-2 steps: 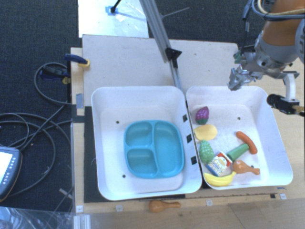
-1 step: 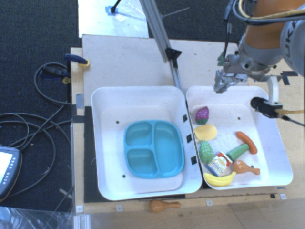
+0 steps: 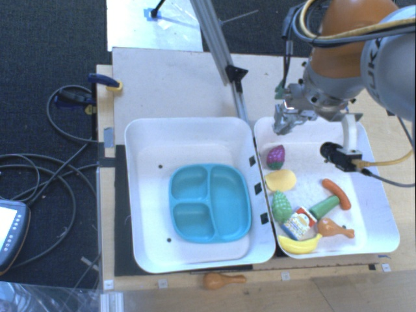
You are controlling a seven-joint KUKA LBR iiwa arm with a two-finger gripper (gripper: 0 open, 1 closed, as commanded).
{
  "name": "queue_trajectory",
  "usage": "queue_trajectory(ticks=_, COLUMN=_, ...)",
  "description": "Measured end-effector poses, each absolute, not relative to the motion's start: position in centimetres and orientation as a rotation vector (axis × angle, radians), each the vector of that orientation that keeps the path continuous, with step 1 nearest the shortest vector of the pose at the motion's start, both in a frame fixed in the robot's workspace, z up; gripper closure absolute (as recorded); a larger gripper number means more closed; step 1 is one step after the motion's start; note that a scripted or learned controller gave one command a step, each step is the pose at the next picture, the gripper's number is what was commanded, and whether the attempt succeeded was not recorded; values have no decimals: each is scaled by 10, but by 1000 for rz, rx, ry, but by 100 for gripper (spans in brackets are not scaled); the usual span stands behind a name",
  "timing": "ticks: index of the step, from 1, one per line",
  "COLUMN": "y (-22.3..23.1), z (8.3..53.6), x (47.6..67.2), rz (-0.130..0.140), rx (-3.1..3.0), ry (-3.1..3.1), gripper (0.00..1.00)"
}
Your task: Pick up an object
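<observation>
A blue clamp [image 3: 104,81] with a yellow tip grips the table's [image 3: 175,83] far left edge — black cables [image 3: 55,174] loop over the dark carpet [image 3: 45,38] left of it. A grey pole [image 3: 214,34] slants up from beside the bins. A screen's corner [image 3: 10,229] shows at the near left.

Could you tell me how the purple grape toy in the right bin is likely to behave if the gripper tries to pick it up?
The purple grape toy looks like moulded plastic, so probably stiff and light. Its rounded, bumpy shape may slip or roll between fingers. It lies apart from the yellow toy, leaving room around it.
</observation>
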State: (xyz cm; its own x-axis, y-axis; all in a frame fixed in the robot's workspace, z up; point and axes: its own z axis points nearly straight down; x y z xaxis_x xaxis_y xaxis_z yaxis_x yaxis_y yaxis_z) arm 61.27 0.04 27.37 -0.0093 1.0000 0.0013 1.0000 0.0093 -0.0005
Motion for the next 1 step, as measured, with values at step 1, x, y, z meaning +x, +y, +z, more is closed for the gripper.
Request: queue_trajectory(ticks=1, y=62, z=268, x=601, rz=-3, rx=-2207, ry=-2233, gripper=100)
